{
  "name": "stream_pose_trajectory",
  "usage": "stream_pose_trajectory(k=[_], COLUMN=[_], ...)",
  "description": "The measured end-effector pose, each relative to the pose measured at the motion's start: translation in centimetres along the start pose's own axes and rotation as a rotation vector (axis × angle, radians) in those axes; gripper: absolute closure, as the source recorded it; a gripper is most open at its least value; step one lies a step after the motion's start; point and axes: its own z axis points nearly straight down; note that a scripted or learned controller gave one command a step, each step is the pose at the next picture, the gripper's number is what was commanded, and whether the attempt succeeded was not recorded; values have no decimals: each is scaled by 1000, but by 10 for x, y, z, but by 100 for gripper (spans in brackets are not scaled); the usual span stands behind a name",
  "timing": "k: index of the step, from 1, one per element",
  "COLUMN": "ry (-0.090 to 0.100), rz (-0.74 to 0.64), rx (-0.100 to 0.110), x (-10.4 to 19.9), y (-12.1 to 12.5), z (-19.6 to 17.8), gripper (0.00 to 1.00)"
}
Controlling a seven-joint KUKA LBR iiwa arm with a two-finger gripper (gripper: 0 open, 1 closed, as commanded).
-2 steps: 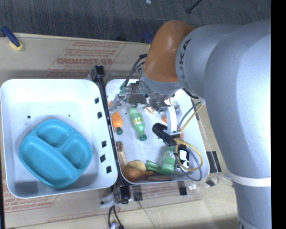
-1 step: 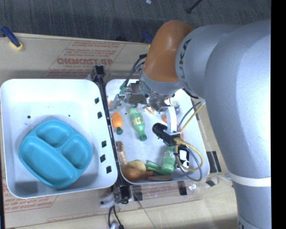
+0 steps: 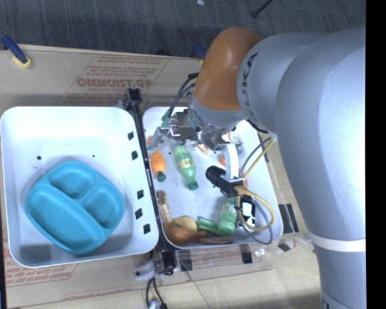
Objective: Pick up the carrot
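Looking down, we see the carrot (image 3: 158, 164) at the right bin's (image 3: 270, 201) left wall, mid-frame, beside a green bottle (image 3: 186, 165). We cannot tell how the gripper (image 3: 185, 132) above is set.

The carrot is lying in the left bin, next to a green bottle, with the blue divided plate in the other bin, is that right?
Not quite. The camera view shows the carrot in the right bin, next to the green bottle; the blue divided plate sits in the left bin.
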Motion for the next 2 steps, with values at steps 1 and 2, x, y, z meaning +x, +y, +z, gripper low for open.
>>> stream_pose_trajectory(k=[1, 2], ry=[-3, -1], rz=[-50, -3], rx=[0, 2], x=[-75, -73], y=[38, 20], z=[101, 99], gripper=[0, 0])
